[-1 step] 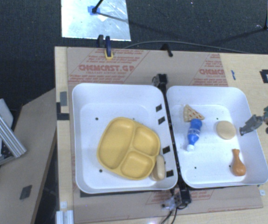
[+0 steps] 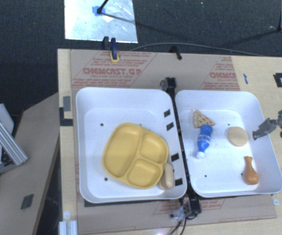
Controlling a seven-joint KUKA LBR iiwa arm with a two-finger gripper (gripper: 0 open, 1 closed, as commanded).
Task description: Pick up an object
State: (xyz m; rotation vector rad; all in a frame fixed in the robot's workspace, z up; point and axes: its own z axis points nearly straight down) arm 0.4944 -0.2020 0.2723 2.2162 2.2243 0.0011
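Hovering at the right bin's [image 2: 267,146] outer rim, the gripper [image 2: 264,129] holds nothing visible; how wide it stands I cannot tell. Candidates lie inside: a beige round piece [image 2: 238,136] nearest, an orange drumstick-like toy [image 2: 250,171], a blue bottle [image 2: 203,140]. Judged an approach step; next, centre over one piece and descend.

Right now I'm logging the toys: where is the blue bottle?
The blue bottle lies in the right bin, near its left wall, just below the tan wedge and left of the round bun.
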